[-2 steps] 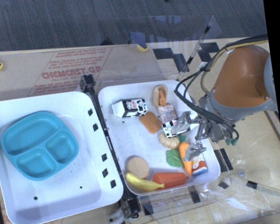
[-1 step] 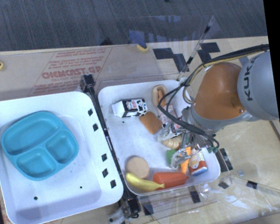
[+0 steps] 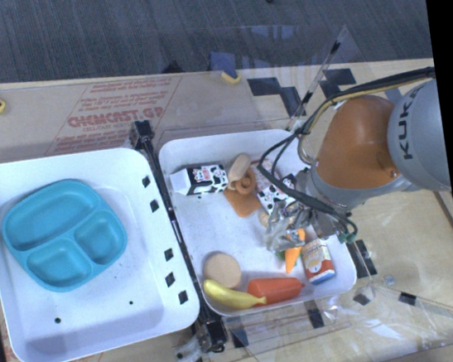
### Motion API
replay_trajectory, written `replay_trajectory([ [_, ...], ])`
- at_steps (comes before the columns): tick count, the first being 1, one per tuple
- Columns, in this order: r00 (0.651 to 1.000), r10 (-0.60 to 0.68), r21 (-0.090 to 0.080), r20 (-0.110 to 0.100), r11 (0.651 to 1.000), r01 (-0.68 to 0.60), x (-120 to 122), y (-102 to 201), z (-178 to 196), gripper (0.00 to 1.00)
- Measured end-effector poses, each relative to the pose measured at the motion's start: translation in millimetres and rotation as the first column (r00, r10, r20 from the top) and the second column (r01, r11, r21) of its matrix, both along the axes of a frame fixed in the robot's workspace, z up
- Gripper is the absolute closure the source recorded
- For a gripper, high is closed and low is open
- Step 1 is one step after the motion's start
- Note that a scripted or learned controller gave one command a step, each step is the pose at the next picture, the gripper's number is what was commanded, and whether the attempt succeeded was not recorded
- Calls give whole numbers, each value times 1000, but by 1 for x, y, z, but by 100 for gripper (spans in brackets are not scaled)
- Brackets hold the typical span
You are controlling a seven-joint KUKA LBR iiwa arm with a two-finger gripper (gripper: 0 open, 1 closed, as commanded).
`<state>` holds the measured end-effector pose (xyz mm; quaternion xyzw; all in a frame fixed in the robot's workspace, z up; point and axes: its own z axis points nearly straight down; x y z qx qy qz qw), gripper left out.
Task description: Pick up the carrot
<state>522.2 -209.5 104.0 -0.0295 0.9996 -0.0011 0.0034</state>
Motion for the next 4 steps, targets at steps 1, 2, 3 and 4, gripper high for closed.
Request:
replay_trajectory([
  [1, 1000, 0, 0, 0, 1000, 0, 0, 0, 0, 0],
  [2, 1000, -13, -3, 19, 1000, 13, -23, 31, -7, 0],
  [3, 1000, -5, -2, 14, 1000, 5, -23, 33, 3, 100],
  [4, 934, -356, 3, -4, 934, 356, -29, 54, 31, 100],
])
